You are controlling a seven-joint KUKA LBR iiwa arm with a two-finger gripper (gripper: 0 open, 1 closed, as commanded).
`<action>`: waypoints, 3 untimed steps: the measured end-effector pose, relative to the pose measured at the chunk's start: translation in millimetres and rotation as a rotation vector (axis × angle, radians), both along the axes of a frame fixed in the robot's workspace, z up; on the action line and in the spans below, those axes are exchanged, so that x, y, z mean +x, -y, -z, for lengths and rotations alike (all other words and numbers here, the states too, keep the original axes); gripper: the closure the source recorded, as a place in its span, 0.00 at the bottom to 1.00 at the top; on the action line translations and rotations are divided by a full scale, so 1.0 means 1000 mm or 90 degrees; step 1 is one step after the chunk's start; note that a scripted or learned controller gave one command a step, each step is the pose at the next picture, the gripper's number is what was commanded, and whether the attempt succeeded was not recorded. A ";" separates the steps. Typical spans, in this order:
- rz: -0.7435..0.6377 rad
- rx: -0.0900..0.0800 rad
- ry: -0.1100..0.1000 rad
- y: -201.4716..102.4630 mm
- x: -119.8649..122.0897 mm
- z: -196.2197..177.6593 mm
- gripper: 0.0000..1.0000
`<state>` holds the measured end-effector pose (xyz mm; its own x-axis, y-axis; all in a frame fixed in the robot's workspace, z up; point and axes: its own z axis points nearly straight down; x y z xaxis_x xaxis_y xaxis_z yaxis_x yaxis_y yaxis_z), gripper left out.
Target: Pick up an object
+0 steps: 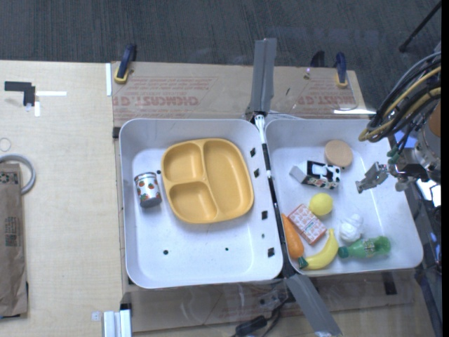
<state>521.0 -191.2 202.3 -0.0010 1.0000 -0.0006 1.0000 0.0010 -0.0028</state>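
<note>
I've got the gripper [372, 176] hanging over the right bin [400, 258] near its far right wall, and I cannot tell how its jaws stand. In that right bin, taking the lemon [321, 203] as my mark: a black-and-white toy cow [318, 175] and tan disc [338, 152] beyond it, a patterned box [307, 222], carrot [293, 236] and banana [320, 253] nearer me, white ball [350, 226] and green bottle [365, 247] to its right. The left bin [140, 258] holds a yellow divided plate [207, 180] with a small can [147, 189] beside it.
</note>
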 end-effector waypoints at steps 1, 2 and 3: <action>-0.025 0.000 -0.001 -0.059 -0.026 0.025 0.00; -0.095 -0.001 0.005 -0.095 0.001 0.106 0.00; -0.140 -0.001 0.002 -0.016 0.067 0.051 0.00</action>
<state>587.8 -175.4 151.2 -0.2185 0.9758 -0.0028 0.9758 0.2185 0.0007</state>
